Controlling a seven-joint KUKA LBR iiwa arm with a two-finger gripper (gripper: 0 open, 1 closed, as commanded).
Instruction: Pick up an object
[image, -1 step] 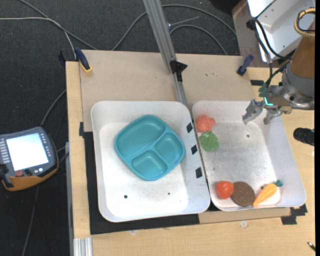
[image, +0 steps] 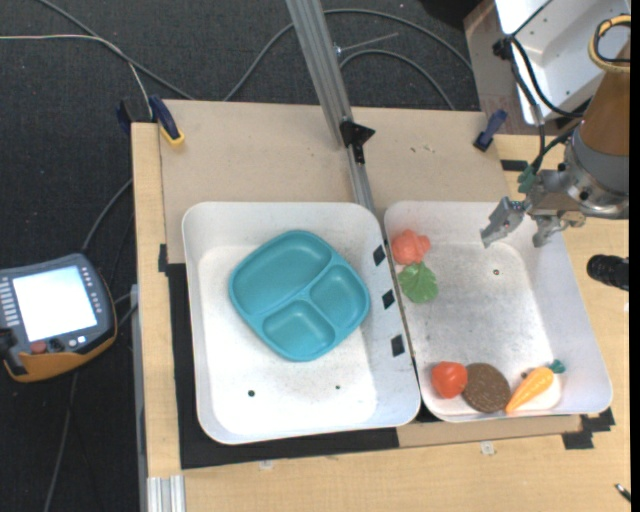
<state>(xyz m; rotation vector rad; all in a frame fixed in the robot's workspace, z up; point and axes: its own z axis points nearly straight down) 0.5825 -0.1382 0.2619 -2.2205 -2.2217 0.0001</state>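
My gripper (image: 522, 231) hangs over the far right part of the right bin (image: 570, 300), its two fingers spread apart with nothing between them. Against that bin's left wall lie an orange-red toy (image: 409, 246) and a green toy (image: 419, 284) just in front of it. Along the near edge sit a red tomato-like piece (image: 449, 378), a brown round patty (image: 486, 387) and an orange carrot (image: 533, 386). All of them lie well away from the gripper.
The left bin (image: 215, 400) holds a teal divided plate (image: 298, 294). A metal pole (image: 330, 75) slants down to the seam between the bins. A teach pendant (image: 52, 315) lies on the floor at the left. Blue clamps (image: 167, 125) grip the bench's far corners.
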